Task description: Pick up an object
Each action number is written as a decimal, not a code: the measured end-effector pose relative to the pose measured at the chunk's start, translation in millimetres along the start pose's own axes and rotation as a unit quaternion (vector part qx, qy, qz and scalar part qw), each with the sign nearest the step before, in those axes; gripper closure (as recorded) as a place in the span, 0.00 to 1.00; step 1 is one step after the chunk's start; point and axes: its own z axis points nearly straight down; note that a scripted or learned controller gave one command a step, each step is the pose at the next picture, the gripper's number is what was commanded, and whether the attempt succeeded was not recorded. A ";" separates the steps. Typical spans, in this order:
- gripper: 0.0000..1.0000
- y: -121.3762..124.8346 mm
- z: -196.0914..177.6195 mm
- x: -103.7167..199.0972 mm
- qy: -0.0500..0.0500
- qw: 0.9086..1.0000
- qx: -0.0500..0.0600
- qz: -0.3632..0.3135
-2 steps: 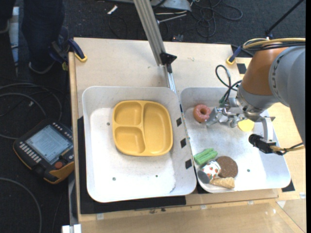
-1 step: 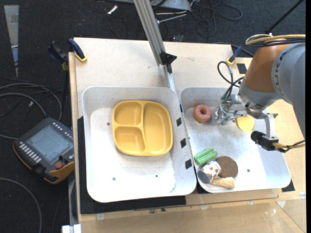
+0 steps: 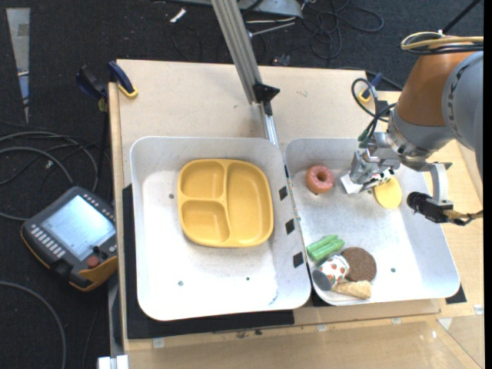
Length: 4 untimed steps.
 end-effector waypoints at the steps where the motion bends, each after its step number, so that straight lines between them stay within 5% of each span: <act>1: 1.00 -3.2 -50.8 9.1 0.000 1.000 0.000 0.000; 2: 1.00 -1.3 -104.7 9.1 -0.001 1.000 -0.001 0.000; 4: 1.00 -34.3 -83.8 96.1 0.001 1.000 0.003 -0.002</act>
